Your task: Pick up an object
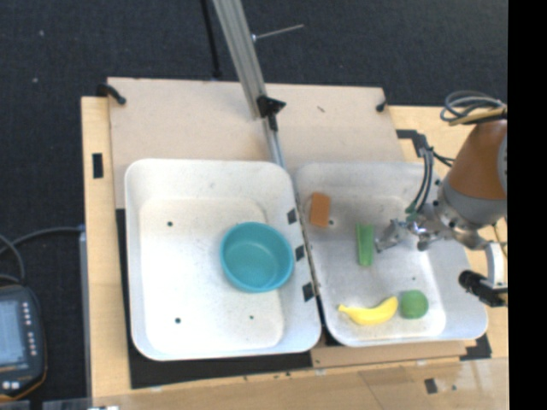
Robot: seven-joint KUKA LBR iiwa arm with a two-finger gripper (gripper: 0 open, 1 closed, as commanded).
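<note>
On the desk point(98, 229), two shallow white bins sit side by side. At the centre of the left bin point(171, 314), a little toward 3 o'clock, stands a teal bowl point(256, 257), upright, close to the dividing edge. The right bin point(350, 186) holds four small things. An orange block point(320, 210) lies at about 10 o'clock within it, near the left wall. A green bar point(366, 244) lies close to the bin's middle, running roughly 12 to 6. At 6 o'clock a yellow banana point(370, 313) lies curved along the front wall, and just beside its 3 o'clock end sits a green round fruit point(413, 304), touching it or nearly so.

From 3 o'clock the grey arm with its orange band point(479, 165) reaches over the right bin. The pincer point(395, 233) hangs just to the 3 o'clock side of the green bar, near it; whether its tips touch the bar cannot be told. How far the pincer is parted cannot be told at this size, and nothing is seen held in it.
</note>
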